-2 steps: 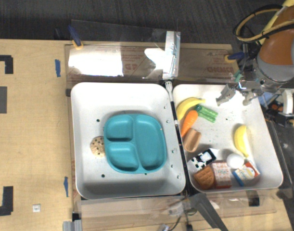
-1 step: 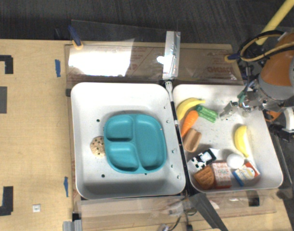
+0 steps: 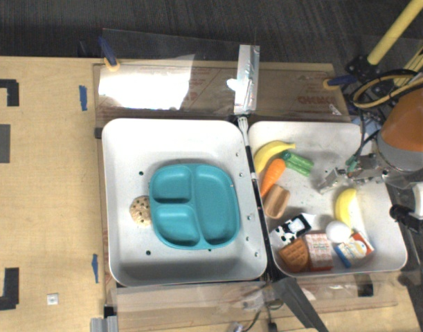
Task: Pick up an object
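gripper — jaw state cannot tell | nearest item: lemon at its 5 o'clock, just beside | long axis 12–6 | right bin

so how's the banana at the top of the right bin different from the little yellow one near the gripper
The top banana is longer and clearly curved; the small yellow fruit is short and stubby. The top banana lies against the divider next to the carrot, while the small fruit sits toward the bin's right side, just below the gripper. The top banana arcs sideways; the small fruit stands roughly upright in the view. Both are yellow and lie loose in the right bin.
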